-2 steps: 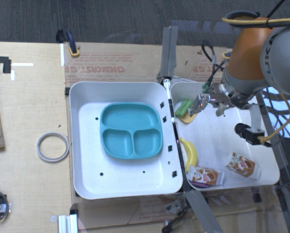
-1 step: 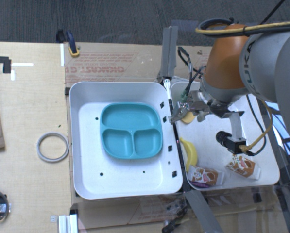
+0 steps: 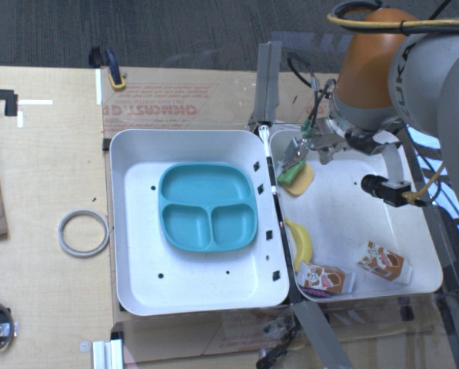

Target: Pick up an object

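End effector (image 3: 297,154) sits low at the right bin's (image 3: 425,279) upper-left corner, directly over a green-and-yellow item (image 3: 294,177), evidently positioned for a pick; finger state cannot be determined. Banana (image 3: 299,241) and two packets lie apart, below.

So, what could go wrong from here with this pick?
1. The tool is right at the sponge, which lies against the right bin's left wall; a finger may strike the wall.
2. The sponge looks soft, so it might slip out when lifted.
3. The banana lies near along the same wall and could be pushed.
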`<state>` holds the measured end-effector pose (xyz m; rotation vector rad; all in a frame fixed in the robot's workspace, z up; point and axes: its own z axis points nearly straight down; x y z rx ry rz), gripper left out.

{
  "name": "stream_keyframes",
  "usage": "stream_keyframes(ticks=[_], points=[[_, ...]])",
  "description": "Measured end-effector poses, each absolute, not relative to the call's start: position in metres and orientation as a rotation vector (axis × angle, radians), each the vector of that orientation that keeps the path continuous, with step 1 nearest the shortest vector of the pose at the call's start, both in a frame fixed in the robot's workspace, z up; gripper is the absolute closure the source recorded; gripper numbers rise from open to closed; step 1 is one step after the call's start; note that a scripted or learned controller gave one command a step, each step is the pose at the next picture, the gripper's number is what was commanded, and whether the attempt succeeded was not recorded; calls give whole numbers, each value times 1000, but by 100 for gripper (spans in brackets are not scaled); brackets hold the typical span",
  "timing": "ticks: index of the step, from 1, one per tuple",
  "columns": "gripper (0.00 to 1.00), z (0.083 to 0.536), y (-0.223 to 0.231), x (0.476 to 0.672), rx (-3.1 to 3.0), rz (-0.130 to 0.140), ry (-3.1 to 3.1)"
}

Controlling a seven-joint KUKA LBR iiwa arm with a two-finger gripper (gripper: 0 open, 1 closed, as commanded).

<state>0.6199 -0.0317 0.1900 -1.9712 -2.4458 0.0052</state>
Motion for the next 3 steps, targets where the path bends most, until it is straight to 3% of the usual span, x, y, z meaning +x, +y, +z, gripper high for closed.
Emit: stream_keyframes(ticks=[1,2,3], points=[[0,191,-74,647,-1681,3,-2656],[0,247,-99,642,-1598,3,-2706],[0,190,-74,642,-1726,3,-2623]])
